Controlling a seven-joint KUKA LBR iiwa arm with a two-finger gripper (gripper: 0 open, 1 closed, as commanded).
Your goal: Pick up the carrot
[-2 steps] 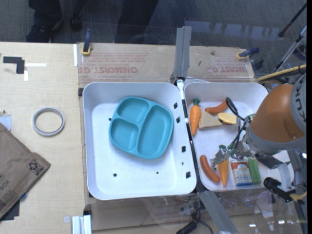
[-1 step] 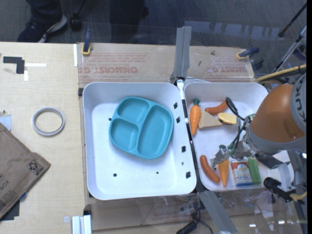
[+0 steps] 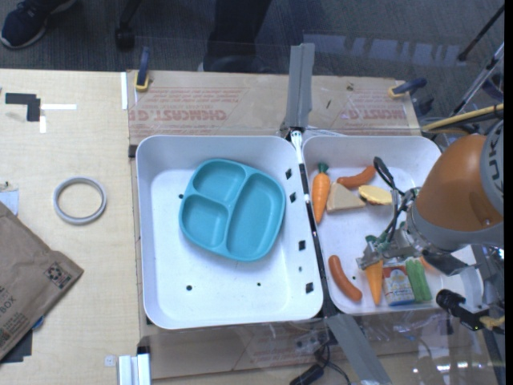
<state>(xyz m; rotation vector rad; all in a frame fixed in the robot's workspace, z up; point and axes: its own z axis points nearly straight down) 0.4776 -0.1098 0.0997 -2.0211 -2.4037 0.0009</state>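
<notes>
An orange carrot (image 3: 320, 194) with a green top lies lengthwise at the left side of the right bin (image 3: 355, 144), close to the divider. A second, smaller orange cone-shaped piece (image 3: 374, 285) lies near that bin's front, pointing toward the front edge. My gripper (image 3: 375, 255) hangs low over the bin's front middle, directly above the wide end of that smaller orange piece and well to the right of and nearer than the green-topped carrot. The arm's orange band (image 3: 457, 191) covers the bin's right side.
The right bin also holds two red sausages (image 3: 345, 278) (image 3: 357, 176), a bread slice (image 3: 345, 200), a yellow piece (image 3: 375, 195), a green item (image 3: 417, 280) and a small carton (image 3: 397, 288). A teal divided plate (image 3: 232, 209) sits in the left bin (image 3: 160, 239). A tape roll (image 3: 80, 200) lies on the bench.
</notes>
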